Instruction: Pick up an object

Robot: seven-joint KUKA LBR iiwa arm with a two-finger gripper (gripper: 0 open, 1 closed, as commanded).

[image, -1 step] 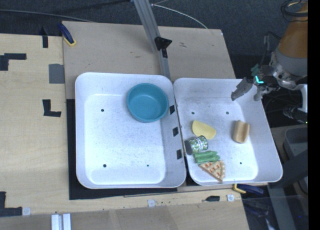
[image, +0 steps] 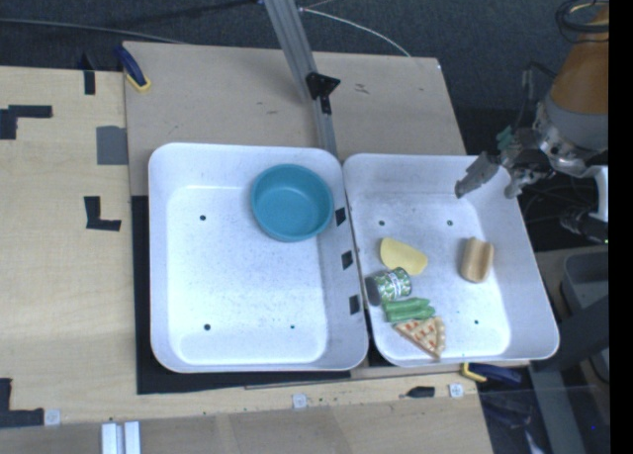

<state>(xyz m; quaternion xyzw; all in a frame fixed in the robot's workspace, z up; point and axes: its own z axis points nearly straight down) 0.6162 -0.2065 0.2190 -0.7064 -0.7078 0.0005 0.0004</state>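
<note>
The right bin [image: 495,333] holds a tan bread roll [image: 476,259], a yellow wedge [image: 403,255], a small green-labelled can [image: 392,285], a green pod [image: 408,309] and a pizza slice [image: 419,333]. A blue bowl [image: 291,202] sits in the left bin [image: 188,274] near its back right corner. My gripper [image: 492,176] hangs over the right bin's back right corner, well above the roll, with two dark fingers spread apart and nothing between them.
A slanted metal bar [image: 293,42] runs from the top down to the gap between the bins. A yellow-blue clamp [image: 133,68] lies at the bench's back left. Wood bench surrounds the bins.
</note>
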